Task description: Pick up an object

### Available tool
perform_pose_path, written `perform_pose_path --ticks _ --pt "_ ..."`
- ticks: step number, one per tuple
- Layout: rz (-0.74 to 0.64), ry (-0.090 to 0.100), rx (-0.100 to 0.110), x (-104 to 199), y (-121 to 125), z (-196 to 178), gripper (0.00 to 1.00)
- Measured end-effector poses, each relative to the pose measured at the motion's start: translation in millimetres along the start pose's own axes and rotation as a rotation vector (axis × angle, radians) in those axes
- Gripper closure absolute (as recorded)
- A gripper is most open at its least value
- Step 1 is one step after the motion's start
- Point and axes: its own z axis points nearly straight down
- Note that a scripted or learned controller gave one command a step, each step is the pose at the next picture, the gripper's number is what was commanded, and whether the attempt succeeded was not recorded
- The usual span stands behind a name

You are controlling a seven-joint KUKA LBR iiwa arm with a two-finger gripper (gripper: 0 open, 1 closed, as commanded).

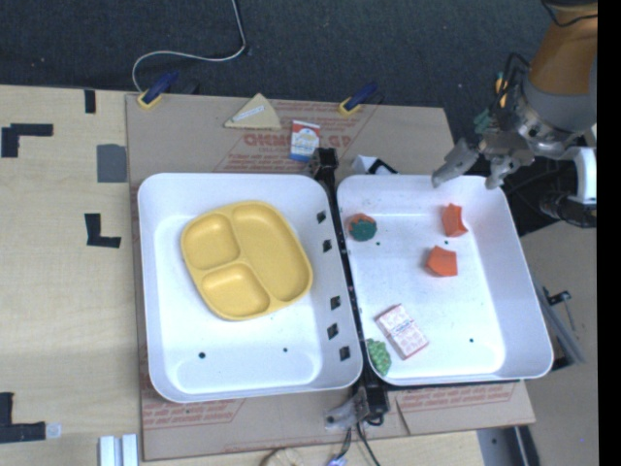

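White right bin: loose items are being presented for picking | hand is being held released and empty above the bin's far rim | nearest candidates: orange block, orange wedge, lying unobstructed | teal ball, card packet farther | yellow tray is being kept in the left bin.

Yellow divided tray sitting in white left bin, two orange blocks, teal-and-red ball, red-checked white packet lying in white right bin
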Motion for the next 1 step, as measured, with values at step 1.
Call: perform_pose_path --ticks 1 --pt "0.002 0.000 0.004 -57.4 -7.5 103.9 0.00"
